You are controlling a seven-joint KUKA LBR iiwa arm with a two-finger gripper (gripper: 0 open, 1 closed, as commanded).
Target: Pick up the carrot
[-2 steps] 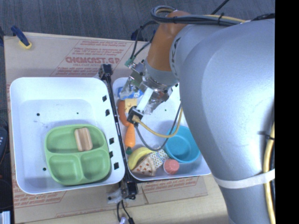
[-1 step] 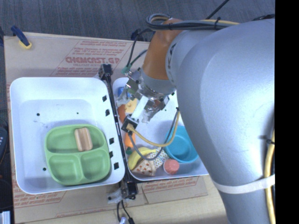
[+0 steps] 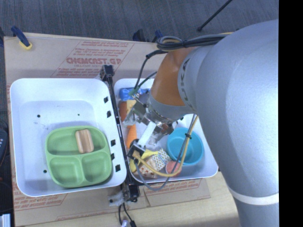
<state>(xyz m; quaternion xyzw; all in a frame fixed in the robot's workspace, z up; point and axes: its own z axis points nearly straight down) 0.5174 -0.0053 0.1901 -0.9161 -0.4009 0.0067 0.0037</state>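
Note:
The carrot (image 3: 131, 135) is a short orange piece lying against the left wall of the right bin (image 3: 208, 167). My gripper (image 3: 143, 129) reaches down into this bin just right of the carrot, very close to it or touching it. The wrist and its fittings cover the gripper's tips, so I cannot see whether anything is between them.
A blue bowl (image 3: 185, 148) sits right of the gripper. A brown-orange item (image 3: 123, 110) and a blue item (image 3: 125, 93) lie at the bin's far left, with a dotted toy (image 3: 157, 162) near the front. The left bin (image 3: 28, 98) holds a green divided plate (image 3: 61, 167) with a tan block (image 3: 84, 141).

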